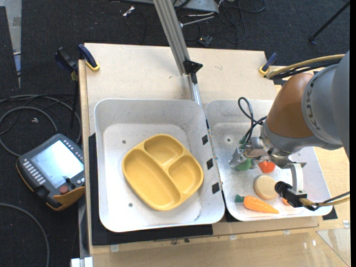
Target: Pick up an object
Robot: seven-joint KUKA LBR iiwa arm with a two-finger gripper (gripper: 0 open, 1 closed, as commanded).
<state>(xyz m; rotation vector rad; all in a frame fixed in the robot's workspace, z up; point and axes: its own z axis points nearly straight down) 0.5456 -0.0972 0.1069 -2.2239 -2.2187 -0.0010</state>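
The right bin (225, 115) holds several small items. A green piece (241, 163) lies near its middle, with a small red-orange piece (267, 167) just to its right. A round beige item (265, 188) sits nearer the front, and an orange carrot (259, 205) with a green tip lies along the front wall. My gripper (248, 153) hangs low in this bin, directly over the green piece and touching or nearly touching it. The grey arm with its orange band (292, 107) hides the bin's right side.
The left bin (105, 149) holds a yellow divided plate (162, 171). A metal pole (175, 35) slants over the bench's back toward the gap between the bins. A black cable (247, 113) loops off the wrist. A teach pendant (53, 171) lies left of the bench.
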